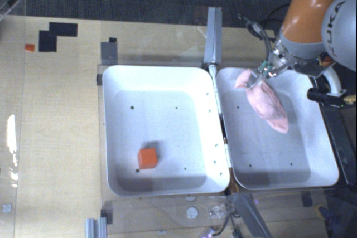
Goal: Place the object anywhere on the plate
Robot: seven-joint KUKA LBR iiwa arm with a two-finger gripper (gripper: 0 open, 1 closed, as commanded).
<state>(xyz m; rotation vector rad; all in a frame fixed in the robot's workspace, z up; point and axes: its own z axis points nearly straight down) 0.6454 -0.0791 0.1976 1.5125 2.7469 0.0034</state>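
A soft pink object (269,104), long and limp, lies slantwise in the right bin (279,164) near its back edge. My gripper (260,76) comes in from the upper right and is shut on the object's upper end. A small pink lobe (243,79) sticks out to the left of the fingertips, and the longer part trails down to the right. An orange cube (148,158) sits on the floor of the left bin (167,103), near its front left.
The raised divider (218,114) where the two bins meet runs just left of the pink object. A grey metal post (212,36) stands behind the bins at the middle. The arm's orange band (312,3) and dark cables fill the upper right.
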